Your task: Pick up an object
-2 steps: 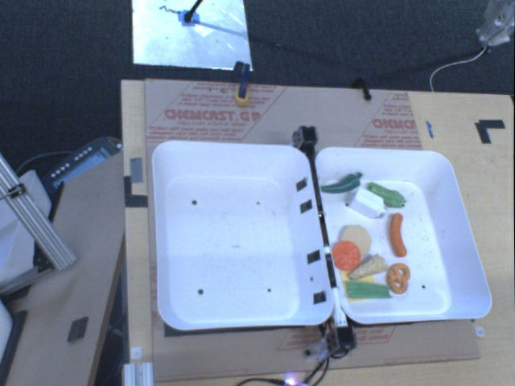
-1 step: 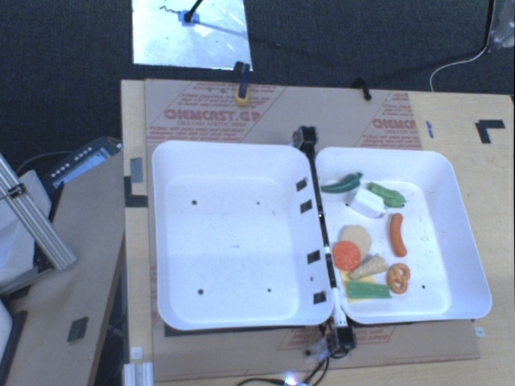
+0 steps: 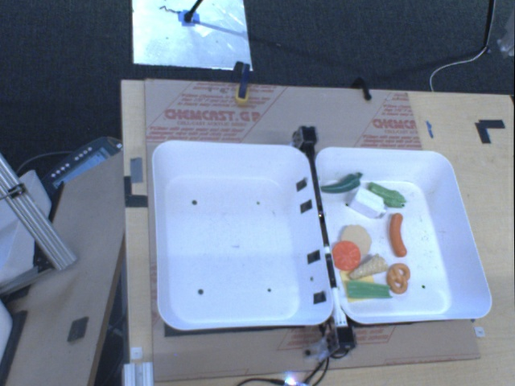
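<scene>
Bench (image 3: 451, 111) is pale wood-coloured board with a protective sheet printed in red lettering along its far side; dark carpet surrounds it, with a shiny square plate (image 3: 191, 22) on the floor beyond the far edge and a white cable (image 3: 463, 59) trailing at far right. A small yellow-and-blue clamp (image 3: 241, 83) sits at the bench's far edge. To the left stands a lower side table (image 3: 72, 264) carrying an aluminium rail (image 3: 32, 219) and a grey handset-like device (image 3: 80, 161). Two shallow white bins sit side by side, rims touching along a central seam fitted with black clips (image 3: 310, 232). Left bin (image 3: 173, 167): bare white floor, small dark dots only, wide open room. Right bin (image 3: 451, 183): all objects lie here, clustered toward the seam and the near half. Green pepper-like piece (image 3: 341, 184) near the far rim; white block (image 3: 368, 203) just beside a second green piece (image 3: 387, 194); red sausage (image 3: 397, 235) lies apart toward the right; tan disc (image 3: 356, 237) touching a red tomato slice (image 3: 347, 255); cone-shaped piece (image 3: 368, 267), green bean pod (image 3: 368, 290) and pretzel (image 3: 397, 277) near the front rim. Right-hand strip of this bin is open floor. Pincer state: cannot tell.
</scene>
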You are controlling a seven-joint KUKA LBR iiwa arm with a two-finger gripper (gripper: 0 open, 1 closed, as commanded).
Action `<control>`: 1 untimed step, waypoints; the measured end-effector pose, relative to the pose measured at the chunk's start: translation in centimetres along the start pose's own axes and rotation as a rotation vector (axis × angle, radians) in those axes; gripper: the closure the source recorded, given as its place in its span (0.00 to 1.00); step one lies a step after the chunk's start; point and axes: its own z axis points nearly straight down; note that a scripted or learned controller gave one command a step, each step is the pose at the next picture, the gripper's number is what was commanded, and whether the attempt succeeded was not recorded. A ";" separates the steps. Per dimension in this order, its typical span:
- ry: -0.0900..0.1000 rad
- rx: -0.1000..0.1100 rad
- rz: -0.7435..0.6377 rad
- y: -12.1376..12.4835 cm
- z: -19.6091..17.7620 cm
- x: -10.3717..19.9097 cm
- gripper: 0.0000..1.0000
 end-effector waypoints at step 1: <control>0.006 0.011 -0.009 0.0 11.1 5.9 1.00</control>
